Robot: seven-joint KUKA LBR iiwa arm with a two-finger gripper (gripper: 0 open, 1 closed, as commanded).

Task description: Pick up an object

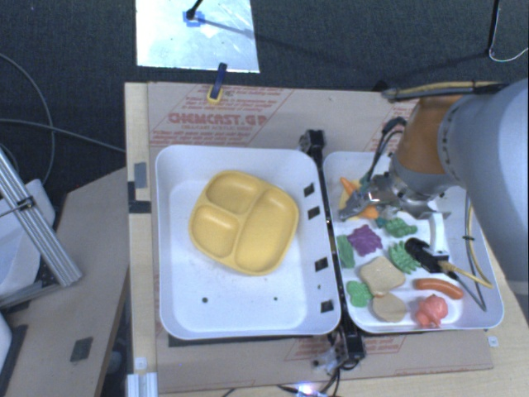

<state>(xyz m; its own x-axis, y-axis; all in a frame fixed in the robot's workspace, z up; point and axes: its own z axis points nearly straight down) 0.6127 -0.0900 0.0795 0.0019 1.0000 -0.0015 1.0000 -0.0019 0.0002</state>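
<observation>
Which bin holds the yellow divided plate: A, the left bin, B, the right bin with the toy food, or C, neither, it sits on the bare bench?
A: the yellow divided plate lies inside the left bin, while the right bin holds the toy food pieces.

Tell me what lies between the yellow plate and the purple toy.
In the camera view, bare white floor of the left bin, then the two bins' adjoining rims with black clips, lie between the yellow plate and the purple toy.
</observation>
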